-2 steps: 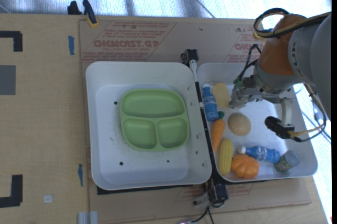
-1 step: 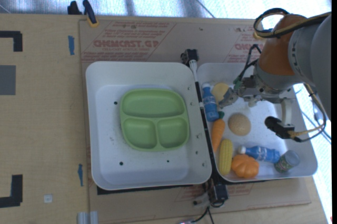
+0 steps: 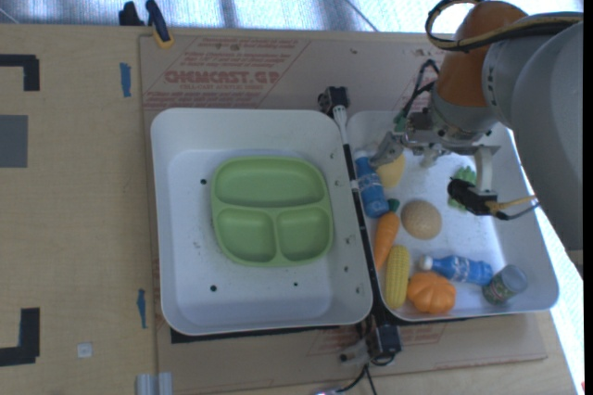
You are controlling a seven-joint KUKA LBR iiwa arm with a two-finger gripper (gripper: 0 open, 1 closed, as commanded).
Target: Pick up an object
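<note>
My gripper [image 3: 432, 146] hangs over the far end of the right bin [image 3: 530, 265], below the arm's orange band [image 3: 482, 31]. Partly under it at its left lies a yellow fruit [image 3: 393, 172], and a small green item [image 3: 464, 172] peeks out at its right. Just nearer the camera sits a round beige piece [image 3: 422, 219]. Against the bin's left wall are a blue bottle [image 3: 371, 191], an orange carrot [image 3: 384, 236] and a yellow corn cob [image 3: 397, 275]. I see nothing held.
An orange pumpkin [image 3: 432, 293], a lying blue bottle [image 3: 461, 269] and a small can [image 3: 503, 284] fill the right bin's near end. The left bin [image 3: 176, 226] holds a green divided plate [image 3: 271, 210]. A black part with a yellow cable [image 3: 477, 197] sticks out beside the gripper.
</note>
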